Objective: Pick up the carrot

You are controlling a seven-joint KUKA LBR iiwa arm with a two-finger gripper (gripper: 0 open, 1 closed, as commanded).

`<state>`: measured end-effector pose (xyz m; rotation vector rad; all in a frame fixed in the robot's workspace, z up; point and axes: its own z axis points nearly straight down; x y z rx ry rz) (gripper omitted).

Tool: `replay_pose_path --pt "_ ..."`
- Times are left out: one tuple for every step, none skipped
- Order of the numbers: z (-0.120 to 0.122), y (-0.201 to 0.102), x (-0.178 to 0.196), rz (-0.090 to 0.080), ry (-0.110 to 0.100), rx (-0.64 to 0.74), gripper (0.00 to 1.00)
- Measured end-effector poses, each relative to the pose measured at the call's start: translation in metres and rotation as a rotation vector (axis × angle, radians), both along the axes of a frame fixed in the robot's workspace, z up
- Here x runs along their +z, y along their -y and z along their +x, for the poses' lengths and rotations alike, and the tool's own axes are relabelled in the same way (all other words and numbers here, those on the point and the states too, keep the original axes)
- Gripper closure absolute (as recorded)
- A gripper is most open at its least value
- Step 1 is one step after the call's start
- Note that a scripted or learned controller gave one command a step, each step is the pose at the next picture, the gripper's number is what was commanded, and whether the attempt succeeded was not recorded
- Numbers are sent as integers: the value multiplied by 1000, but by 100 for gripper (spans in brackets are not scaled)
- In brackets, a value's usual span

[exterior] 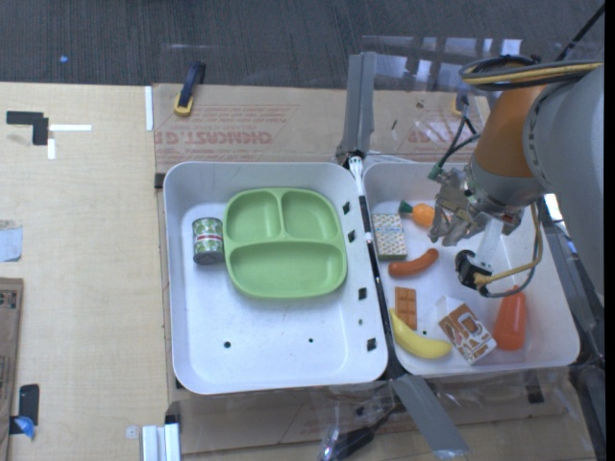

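The carrot (419,213), a short orange piece with a green tip, lies near the back of the right bin (553,349), just beside the sponge-like block (388,235) and above the hot dog sausage (414,262). The gripper (455,227) hangs over that bin just to the right of the carrot, its fingers pointing down and spread somewhat apart, with nothing between them. The carrot sits free on the bin floor, so the grasp is judged not yet made; this looks like the approach step. The next move would call for a small shift toward the left of the view so the fingers straddle the carrot, then a descent and a close. The sausage and the block lie close by, so a loose aim could nudge them or catch the wrong item. Elsewhere in the right bin are a banana (420,340), a small carton (465,331), a cracker-like tile (406,305) and an orange-red bottle (510,320). The left bin (192,353) holds a green divided plate (285,241) and a can (207,239).
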<state>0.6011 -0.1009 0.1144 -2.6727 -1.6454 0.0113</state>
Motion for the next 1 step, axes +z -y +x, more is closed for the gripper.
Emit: replay_pose_path --pt "-42 -66 76 0 4 -173 100"
